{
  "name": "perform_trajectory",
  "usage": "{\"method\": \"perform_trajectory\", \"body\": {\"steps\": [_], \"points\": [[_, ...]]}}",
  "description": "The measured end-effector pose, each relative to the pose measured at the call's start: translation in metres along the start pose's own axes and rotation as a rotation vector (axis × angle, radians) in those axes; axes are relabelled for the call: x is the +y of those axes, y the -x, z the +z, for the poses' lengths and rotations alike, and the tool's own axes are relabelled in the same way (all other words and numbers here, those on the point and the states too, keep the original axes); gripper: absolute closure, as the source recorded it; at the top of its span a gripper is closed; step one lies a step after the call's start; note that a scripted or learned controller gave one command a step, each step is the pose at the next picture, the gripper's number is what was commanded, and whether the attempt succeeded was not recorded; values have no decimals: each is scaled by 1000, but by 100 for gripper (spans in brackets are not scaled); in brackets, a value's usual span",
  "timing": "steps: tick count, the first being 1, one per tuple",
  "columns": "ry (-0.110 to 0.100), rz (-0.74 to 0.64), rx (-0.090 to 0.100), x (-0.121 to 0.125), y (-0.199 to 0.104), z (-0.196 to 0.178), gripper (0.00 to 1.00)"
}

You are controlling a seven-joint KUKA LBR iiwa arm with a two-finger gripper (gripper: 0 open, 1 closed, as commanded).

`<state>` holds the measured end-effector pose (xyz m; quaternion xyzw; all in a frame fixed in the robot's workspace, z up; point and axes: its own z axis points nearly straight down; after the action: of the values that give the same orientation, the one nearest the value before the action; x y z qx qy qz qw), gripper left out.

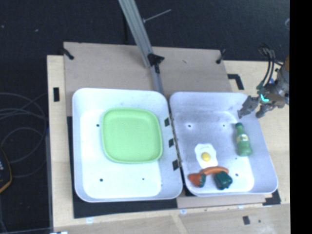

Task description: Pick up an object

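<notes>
You look down from a single fixed camera mounted above the bench (195, 62), tilted at a slant so both bins sit in frame at a middling distance. The gripper (254, 108) enters at your right edge, over the upper right corner of the right bin (204, 106); the left bin (87, 130) lies well apart from it, across the frame. Dark floor shows beyond the bench's far side, above the gripper in your view. A grey pole (139, 30) runs up and away.
</notes>
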<state>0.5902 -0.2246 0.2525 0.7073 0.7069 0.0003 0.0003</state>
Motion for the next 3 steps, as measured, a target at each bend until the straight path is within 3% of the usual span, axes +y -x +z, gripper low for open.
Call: {"method": "perform_trajectory", "body": {"steps": [1,3], "points": [[0,0,0,0,0,0,0],[-4,0,0,-8,2,85,0]]}}
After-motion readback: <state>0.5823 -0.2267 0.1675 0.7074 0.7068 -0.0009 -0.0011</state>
